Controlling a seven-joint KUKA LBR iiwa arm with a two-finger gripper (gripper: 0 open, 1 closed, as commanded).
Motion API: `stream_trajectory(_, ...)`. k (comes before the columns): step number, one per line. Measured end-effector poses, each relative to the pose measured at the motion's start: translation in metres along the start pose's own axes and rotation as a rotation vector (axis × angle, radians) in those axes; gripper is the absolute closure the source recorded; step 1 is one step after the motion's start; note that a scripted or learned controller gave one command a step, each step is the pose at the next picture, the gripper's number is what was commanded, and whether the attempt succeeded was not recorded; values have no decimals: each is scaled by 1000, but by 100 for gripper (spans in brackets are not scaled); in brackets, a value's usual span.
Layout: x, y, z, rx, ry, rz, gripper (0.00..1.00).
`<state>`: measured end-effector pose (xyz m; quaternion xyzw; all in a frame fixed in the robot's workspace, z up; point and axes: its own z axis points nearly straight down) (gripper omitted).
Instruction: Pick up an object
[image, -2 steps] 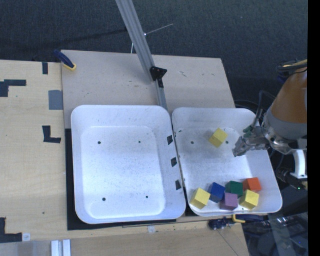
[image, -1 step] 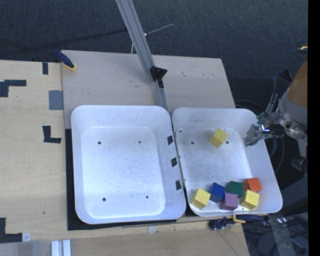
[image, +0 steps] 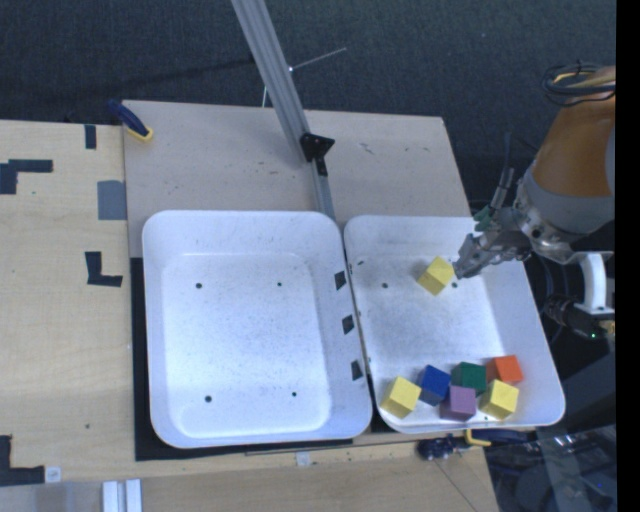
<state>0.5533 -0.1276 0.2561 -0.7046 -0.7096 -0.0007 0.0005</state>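
A yellow cube (image: 436, 276) sits tilted in the upper middle of the right bin (image: 400, 228). My gripper (image: 468, 260) reaches in from the right, its tip right against the cube's right side. The tip is dark and small, and I cannot tell whether the cube is between it or only beside it. At the bin's front edge lies a cluster of cubes: yellow (image: 402, 396), blue (image: 434, 383), green (image: 467, 376), purple (image: 461, 402), orange (image: 507, 369) and another yellow (image: 501, 399).
The left bin (image: 160, 240) stands beside the right one, with a dark strip of clips between them. A slanted metal pole (image: 285, 90) comes down to the bins' back edge. A blue and yellow tool (image: 130, 118) lies at the bench's far left corner.
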Motion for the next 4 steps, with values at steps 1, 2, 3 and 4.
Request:
stream_trajectory(1,51,16,-5,0,0,0,100)
stream_trajectory(2,103,31,-9,1,0,0,100)
stream_trajectory(3,148,40,7,3,-1,1,100)
stream_trajectory(4,203,49,13,2,-1,0,100)
